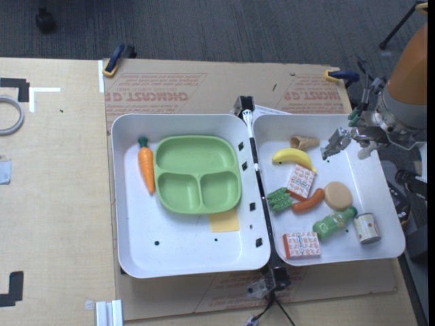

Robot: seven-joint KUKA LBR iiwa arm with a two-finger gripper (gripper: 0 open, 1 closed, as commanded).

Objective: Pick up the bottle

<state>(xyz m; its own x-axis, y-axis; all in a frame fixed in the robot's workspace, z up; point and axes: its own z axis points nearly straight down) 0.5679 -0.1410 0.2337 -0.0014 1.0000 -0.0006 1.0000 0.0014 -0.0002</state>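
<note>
The green bottle (333, 223) lies on its side near the front of the right bin (380, 175), between a round tan bun (338, 195) and a small metal can (367, 227). My gripper (350, 147) hangs over the back right part of that bin, well behind the bottle and apart from it. Its fingers (333, 145) stand open with nothing between them.
The right bin also holds a banana (293, 157), a cone (304, 142), a small carton (300, 181), a sausage (308, 202), a green vegetable (279, 199) and a red-and-white box (301, 244). In the left bin lie a green divided plate (198, 174), a carrot (146, 167) and a yellow slice (224, 221).
</note>
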